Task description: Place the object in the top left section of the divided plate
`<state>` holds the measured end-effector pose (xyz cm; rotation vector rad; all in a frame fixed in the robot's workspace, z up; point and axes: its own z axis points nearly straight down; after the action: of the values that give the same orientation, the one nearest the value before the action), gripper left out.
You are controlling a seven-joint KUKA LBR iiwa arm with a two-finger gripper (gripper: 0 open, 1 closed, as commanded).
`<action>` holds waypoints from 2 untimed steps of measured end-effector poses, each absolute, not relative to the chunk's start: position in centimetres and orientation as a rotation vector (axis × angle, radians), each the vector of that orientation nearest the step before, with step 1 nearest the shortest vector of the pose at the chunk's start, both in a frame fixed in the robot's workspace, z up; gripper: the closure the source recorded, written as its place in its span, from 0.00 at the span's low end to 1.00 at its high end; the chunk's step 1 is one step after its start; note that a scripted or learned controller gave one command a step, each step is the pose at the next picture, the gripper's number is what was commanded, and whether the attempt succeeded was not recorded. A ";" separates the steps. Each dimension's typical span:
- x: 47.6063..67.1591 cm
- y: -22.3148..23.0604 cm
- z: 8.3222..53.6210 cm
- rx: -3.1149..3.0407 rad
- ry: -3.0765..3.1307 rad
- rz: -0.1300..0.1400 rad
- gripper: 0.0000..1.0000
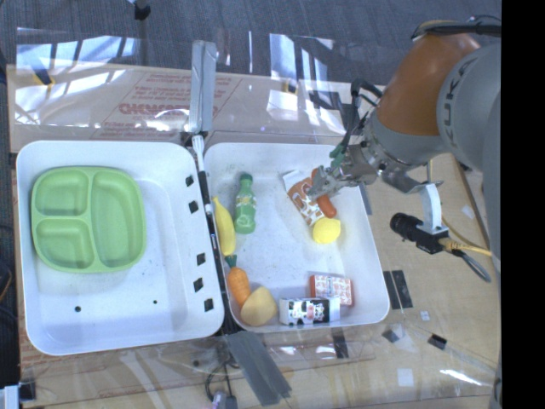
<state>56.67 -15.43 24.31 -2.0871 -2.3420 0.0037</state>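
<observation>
Green and bare, the divided plate [87, 218] sits in the left bin [111, 322] while I watch my grey-and-orange arm [443, 92] reach in over the right bin [366, 254], its gripper [328, 180] low above a red-and-white packet [302, 196] near that bin's far right. An orange piece [324, 205] lies just beside the packet, touching a yellow lemon [326, 231] below it. From this slanted view I cannot tell whether the pincer is released or clenched, nor whether anything sits between its tips, so I count nothing as held. The likeliest target, by my reading, is the packet or the orange piece under the tool; both remain in the right bin, well apart from the plate. Elsewhere in that bin lie a green bottle [244, 203], a banana [224, 226], a carrot [238, 285], a potato-like lump [260, 306], a small red box [331, 288] and a black-and-white carton [308, 311]. To do this step well I would settle on one item, come straight down so the neighbours are not nudged, close on its narrow side, and lift clear of the divider between bins before crossing. The plate's top left section, the small compartment nearest the far left corner, calls for a low, centred release.
</observation>
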 end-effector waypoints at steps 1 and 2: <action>61.4 -7.8 23.7 -1.892 -2.508 0.001 1.00; 59.5 -0.2 19.1 -2.040 -2.384 0.005 1.00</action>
<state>59.52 -0.24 19.06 -2.0397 -2.3841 0.0053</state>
